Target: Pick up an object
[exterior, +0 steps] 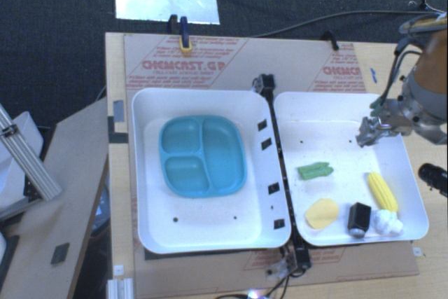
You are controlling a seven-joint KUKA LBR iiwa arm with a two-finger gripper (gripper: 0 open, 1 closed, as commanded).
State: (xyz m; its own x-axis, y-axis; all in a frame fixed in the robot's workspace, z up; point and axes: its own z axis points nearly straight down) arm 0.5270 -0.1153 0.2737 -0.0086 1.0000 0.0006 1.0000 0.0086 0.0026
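The right bin [329, 105] holds a green pea pod [314, 170], a flat yellow disc [322, 213], a black block [359, 218], a yellow corn cob [382, 191] and a small white lump [387, 223]. My gripper [369, 131] hangs over the right bin's far right part, above and to the right of the pea pod, apart from every object. Nothing shows between its fingers.
The left bin [150, 150] holds a blue divided plate [202, 155]. A black hinge strip [273, 164] runs between the two bins. The bench's board [231, 59] extends behind the bins, with a clamp [184, 35] at its far edge.
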